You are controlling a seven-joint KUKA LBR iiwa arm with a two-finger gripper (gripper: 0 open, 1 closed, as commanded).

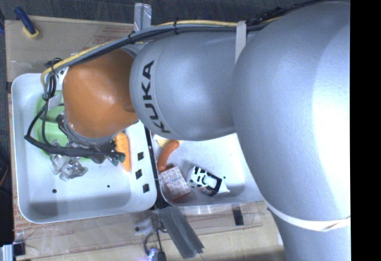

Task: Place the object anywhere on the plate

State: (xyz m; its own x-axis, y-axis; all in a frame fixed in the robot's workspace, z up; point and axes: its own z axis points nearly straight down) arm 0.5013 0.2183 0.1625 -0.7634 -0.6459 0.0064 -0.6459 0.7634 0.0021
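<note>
My pincer point(70, 165) hangs over the left bin point(36, 206), just below the green plate point(49, 126). Can't tell its state. Orange object point(123, 149) sits just right of it.

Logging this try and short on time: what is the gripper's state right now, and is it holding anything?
Gripper: over the left bin, under the orange band; whether it is open, closed or holding anything cannot be told.

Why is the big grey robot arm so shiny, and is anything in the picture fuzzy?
In the camera view, overhead light makes soft glare on the grey arm and a bright patch on its orange band; the arm shades the left bin beneath it; the pincer looks slightly blurred, while the black-and-white packet in the right bin stays fairly sharp.
</note>
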